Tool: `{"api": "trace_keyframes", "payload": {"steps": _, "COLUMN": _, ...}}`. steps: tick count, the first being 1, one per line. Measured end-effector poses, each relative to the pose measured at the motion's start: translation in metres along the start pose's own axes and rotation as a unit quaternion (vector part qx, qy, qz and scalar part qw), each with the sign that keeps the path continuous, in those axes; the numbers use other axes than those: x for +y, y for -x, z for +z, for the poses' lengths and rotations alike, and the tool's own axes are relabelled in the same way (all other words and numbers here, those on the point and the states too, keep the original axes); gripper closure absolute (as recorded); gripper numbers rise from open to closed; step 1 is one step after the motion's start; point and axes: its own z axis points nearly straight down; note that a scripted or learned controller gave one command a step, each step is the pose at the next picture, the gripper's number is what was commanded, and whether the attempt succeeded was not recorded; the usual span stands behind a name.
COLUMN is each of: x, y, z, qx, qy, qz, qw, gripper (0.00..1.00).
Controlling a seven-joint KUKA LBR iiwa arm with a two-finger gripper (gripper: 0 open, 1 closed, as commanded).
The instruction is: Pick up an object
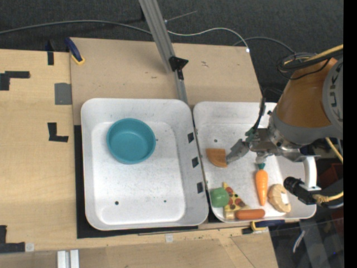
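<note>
Brown bread-like piece (217, 157) lies in right bin (223, 119), left of centre. Gripper (237, 151) just beside it on right, one dark finger tip touching or nearly touching it; finger spacing: cannot tell. Toy carrot (261, 186), sausage (249, 214), green vegetable (219, 196), pale roll (278, 197) along near edge. Teal bowl (131, 140) in left bin (95, 172).

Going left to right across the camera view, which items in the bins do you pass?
Blue bowl → brown piece → carrot → bread roll. The green item, the sausage and the small pieces at the front overlap these in the order, so I leave them out.
</note>
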Motion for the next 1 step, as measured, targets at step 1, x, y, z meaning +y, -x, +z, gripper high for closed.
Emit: {"api": "trace_keyframes", "payload": {"steps": 1, "x": 0.0, "y": 0.0002, "z": -0.0001, "qx": 0.0, "qy": 0.0, "qz": 0.0, "qw": 1.0, "gripper": 0.0}}
